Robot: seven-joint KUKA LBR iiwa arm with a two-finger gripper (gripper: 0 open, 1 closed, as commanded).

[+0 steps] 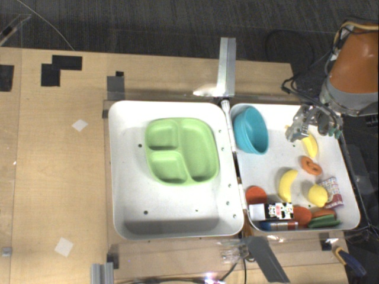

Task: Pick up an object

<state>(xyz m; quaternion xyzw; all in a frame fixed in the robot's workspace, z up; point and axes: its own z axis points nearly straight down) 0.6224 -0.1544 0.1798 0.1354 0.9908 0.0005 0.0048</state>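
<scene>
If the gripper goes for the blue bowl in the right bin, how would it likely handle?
The blue bowl lies tipped on its side against the right bin wall, so a push would probably rock or roll it. It looks like stiff, smooth plastic: likely light, but its curved wall may slip between fingers.

There are two white bins [127,158]. One green divided plate [180,151] and one blue bowl [251,130] are there. I count three yellow fruits [288,183], and some small red and orange things that I cannot count exactly.
</scene>
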